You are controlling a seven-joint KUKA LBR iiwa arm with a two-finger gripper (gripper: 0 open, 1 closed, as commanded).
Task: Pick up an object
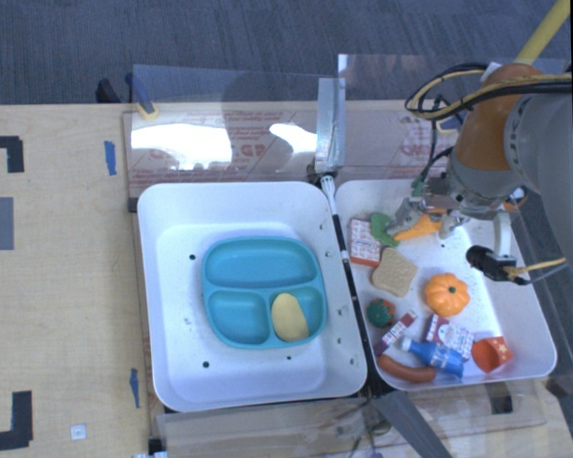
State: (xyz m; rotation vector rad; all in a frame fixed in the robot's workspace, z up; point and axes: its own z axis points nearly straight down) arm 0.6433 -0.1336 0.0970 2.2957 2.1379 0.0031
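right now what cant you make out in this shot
- Gripper, camera view: the wrist and cables above it hide the finger gap, so open or shut is unclear, as is any contact with the orange piece.
- Red and white packet: print too small to read.
- Sausage: partly covered by the blue bottle.
- Arm: cut off by the right edge.

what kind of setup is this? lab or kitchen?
Most likely a robot lab bench, not a kitchen: a robot arm over two white bins, toy food like a small pumpkin, and blue tape marks on the bench.
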